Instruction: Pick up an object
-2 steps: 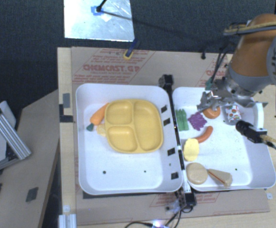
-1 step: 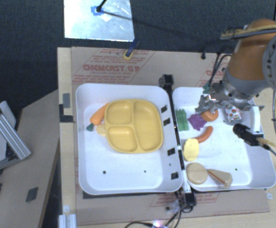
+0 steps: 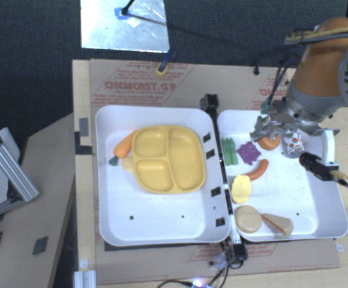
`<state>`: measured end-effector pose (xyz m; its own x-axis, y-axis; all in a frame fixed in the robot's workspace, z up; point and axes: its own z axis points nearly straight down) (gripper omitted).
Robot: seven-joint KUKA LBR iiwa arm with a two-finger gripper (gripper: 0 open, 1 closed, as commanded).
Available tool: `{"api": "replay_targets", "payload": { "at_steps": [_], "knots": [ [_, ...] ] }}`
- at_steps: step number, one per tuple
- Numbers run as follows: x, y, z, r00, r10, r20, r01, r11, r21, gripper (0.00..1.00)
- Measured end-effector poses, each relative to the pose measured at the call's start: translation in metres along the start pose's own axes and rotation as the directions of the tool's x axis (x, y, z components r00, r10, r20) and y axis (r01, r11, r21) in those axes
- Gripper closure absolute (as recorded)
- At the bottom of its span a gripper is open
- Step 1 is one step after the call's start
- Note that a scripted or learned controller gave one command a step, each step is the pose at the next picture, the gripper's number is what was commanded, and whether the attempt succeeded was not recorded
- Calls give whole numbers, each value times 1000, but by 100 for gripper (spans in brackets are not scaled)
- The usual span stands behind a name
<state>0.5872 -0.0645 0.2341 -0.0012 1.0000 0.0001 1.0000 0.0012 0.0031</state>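
Your tool (image 3: 267, 129) hangs low over the far part of the right bin (image 3: 309, 200), directly above a small orange food piece (image 3: 271, 143). That puts you at the approach-and-grasp step, and nothing is seen held. From this slant you cannot tell whether the tool stands wide or narrow. The orange piece looks like your target. It lies just beside a speckled cup (image 3: 293, 144) on its right and near a purple bunch (image 3: 249, 153) on its left. The next move probably calls for a straight descent and a close centred on the orange piece, without nudging the cup. The bin's far wall is close behind it. Bare floor lies to the near right, and straight up looks like your clearest exit.
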Motion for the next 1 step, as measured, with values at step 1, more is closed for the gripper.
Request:
{"api": "replay_targets", "payload": {
  "at_steps": [1],
  "knots": [
    [-3, -14, 12, 1000, 1, 0, -1, 1000, 4, 100]
  ]
}}
